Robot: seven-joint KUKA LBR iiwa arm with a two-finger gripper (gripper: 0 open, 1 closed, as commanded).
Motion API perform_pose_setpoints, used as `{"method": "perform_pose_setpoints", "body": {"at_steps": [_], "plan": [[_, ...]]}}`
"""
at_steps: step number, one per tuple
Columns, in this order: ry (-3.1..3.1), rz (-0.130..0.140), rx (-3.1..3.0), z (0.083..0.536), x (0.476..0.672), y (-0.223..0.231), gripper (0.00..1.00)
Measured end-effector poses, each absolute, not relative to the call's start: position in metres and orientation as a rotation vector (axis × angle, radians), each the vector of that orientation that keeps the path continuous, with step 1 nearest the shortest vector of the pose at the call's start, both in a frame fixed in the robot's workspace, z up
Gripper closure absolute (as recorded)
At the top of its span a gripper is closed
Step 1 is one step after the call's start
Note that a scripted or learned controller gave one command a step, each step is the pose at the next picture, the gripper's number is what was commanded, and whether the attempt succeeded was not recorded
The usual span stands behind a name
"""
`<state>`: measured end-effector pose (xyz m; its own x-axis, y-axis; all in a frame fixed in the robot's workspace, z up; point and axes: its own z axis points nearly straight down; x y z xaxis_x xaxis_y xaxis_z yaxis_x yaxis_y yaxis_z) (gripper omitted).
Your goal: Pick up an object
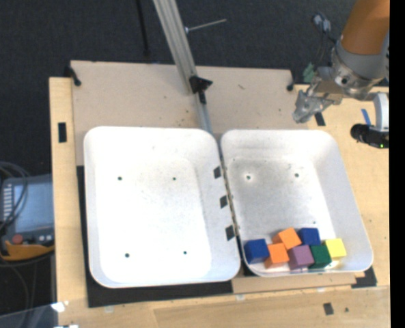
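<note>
- A wooden counter (154,91) seen from above at a slant carries two shallow white bins side by side.
- The left bin (100,203) has a speckled white floor with a few small dark dots.
- The right bin (328,169) holds a cluster of small coloured cubes, all crowded into its near right corner.
- In that cluster: a blue cube (256,249) at the left end, an orange cube (278,253) beside it, a second orange cube (289,237) just behind, a purple cube (300,256), a second blue cube (309,236), a green cube (320,253) and a yellow cube (335,247) at the right end. They sit touching or nearly touching.
- The grey arm with its orange band (366,19) comes in at the upper right.
- The end effector (306,108) hangs over the counter just beyond the right bin's far right corner, well apart from the cubes; it holds nothing, and I cannot tell if it is parted or closed.
- A slanted metal rail (178,36) runs from the top edge down to the gap between the bins.
</note>
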<state>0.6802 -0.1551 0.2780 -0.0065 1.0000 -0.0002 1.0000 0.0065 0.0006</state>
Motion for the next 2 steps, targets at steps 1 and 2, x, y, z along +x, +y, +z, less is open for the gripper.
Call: {"method": "perform_pose_setpoints", "body": {"at_steps": [1,2], "plan": [[2.227,-0.001,2.216,0.27,0.674,-0.112,1.0],[2.229,-0.001,2.215,0.254,0.674,-0.06,1.0]]}}
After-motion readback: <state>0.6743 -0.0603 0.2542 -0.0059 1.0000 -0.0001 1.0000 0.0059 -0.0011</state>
